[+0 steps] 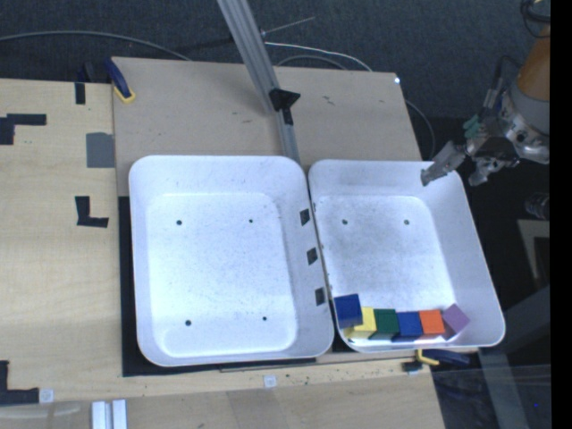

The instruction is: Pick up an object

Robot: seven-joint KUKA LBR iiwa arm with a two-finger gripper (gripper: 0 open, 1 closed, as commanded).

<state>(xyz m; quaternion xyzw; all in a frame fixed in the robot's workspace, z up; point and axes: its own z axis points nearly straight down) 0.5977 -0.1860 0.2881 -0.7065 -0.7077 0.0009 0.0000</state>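
Observation:
A row of small blocks lies along the front wall of the right bin [393, 239]: a blue block [348, 308], a yellow one [361, 324], a green one [385, 321], a second blue one [409, 323], an orange one [432, 322] and a purple one [455, 316]. My gripper [458, 170] hangs over the bin's far right corner, far from the blocks. It is open, with nothing between its fingers [437, 169].
The left bin [214, 257] sits beside the right one, with black clips on the shared rim. A slanted metal pole [250, 43] rises behind the bins. Blue-and-yellow clamps sit at the board's far left corner [121, 80] and front right edge [438, 357].

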